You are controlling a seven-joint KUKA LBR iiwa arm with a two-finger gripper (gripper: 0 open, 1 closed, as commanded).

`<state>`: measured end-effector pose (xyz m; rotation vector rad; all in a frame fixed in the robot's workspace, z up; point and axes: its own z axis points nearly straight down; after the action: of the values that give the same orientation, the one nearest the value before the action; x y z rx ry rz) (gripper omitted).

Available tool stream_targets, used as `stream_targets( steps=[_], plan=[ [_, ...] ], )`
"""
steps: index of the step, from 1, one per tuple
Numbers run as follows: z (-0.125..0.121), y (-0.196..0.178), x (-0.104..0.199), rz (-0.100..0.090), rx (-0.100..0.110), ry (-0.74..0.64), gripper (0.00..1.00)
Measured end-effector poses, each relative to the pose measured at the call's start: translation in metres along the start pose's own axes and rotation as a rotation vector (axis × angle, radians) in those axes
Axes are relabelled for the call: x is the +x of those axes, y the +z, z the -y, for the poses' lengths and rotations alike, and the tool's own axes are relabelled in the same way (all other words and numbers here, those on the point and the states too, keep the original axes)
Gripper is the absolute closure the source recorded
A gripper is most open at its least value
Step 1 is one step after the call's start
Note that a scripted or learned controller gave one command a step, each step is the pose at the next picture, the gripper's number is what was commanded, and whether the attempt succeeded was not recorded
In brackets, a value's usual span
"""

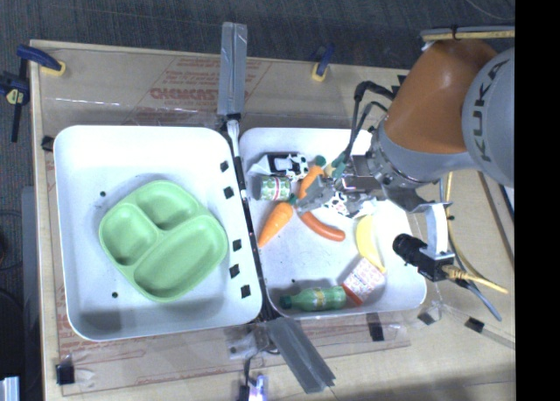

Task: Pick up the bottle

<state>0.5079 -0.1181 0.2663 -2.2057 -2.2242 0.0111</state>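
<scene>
The bottle point(317, 298) is green with a label around its middle. It lies on its side (flat on the bin floor) along the near wall of the right bin point(398, 301), just beside a small red and white box point(362, 278). The hand point(328, 191) is farther back, well apart from it, over an orange carrot point(275, 221) and a red sausage point(323, 226). I cannot tell how the hand is set.

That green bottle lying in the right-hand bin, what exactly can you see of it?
The bottle looks like green plastic with a yellowish label band round its middle. It lies on its side along the near wall of the right bin, with one end close to a small red-and-white carton; whether they touch is unclear. The gripper is well away from it, up among the carrots.
</scene>
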Motion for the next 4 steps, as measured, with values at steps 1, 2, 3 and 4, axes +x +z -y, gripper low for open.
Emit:
stream_targets(
  steps=[1, 2, 3, 4],
  plan=[
    [0.031, 0.127, 0.020, 0.005, -0.002, -0.020, 0.00],
    [0.031, 0.121, 0.021, 0.002, 0.005, -0.026, 1.00],
    [0.030, 0.179, -0.004, -0.002, -0.002, -0.023, 1.00],
    [0.031, 0.178, -0.072, 0.000, -0.005, -0.350, 1.00]
  ],
)
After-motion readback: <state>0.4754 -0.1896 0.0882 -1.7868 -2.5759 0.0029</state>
